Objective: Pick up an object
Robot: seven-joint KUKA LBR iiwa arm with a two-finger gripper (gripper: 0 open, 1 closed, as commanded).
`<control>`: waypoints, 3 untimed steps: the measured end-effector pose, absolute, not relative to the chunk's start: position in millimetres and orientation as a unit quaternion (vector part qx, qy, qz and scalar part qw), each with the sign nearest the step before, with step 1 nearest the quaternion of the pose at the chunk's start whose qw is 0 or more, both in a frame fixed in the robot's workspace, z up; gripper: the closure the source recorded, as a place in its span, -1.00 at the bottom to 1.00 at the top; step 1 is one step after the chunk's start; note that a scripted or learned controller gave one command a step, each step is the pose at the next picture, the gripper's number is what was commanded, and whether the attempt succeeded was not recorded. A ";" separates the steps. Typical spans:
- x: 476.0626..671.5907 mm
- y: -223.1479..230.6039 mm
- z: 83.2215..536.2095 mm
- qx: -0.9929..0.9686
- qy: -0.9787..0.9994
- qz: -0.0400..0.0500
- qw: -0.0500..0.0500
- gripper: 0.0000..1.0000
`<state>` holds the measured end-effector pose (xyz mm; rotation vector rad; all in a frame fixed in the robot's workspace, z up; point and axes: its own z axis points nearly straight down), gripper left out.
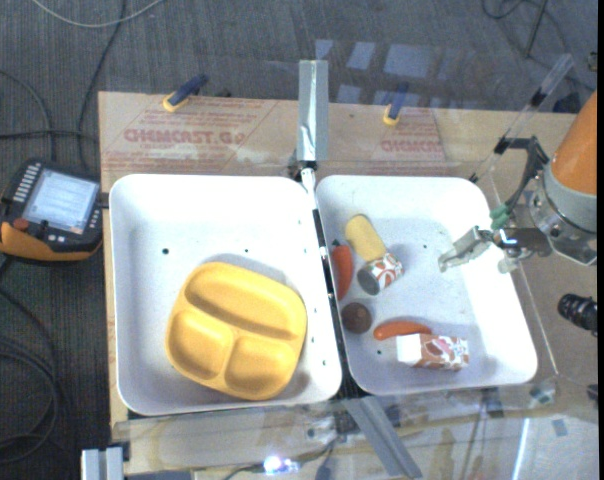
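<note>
We find the tool (pixel 460 255) near the right bin's (pixel 502 363) right edge, fingers' state indiscernible. Objects crowd its left edge (can (pixel 373 253), carrot (pixel 342 268)); wall contact risks a miss.

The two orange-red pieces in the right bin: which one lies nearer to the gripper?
The curved one near the bin's front, just above the white packet. The other stands along the dividing wall, farther from the gripper.

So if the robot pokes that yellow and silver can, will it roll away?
Probably. The can lies on its side on the smooth white right bin, so a sideways poke would likely roll it. It looks stiff, unlikely to squash. The orange carrot beside it might stop it.
</note>
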<state>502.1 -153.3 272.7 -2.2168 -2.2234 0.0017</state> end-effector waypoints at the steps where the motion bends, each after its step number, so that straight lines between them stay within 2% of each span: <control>1: 513.2 -98.6 140.9 -0.687 -0.727 0.001 0.002 -1.00; 2: 568.1 -111.7 93.7 -0.674 -0.739 -0.001 -0.001 -1.00; 3: 568.5 -112.2 103.4 -0.674 -0.739 -0.001 -0.001 1.00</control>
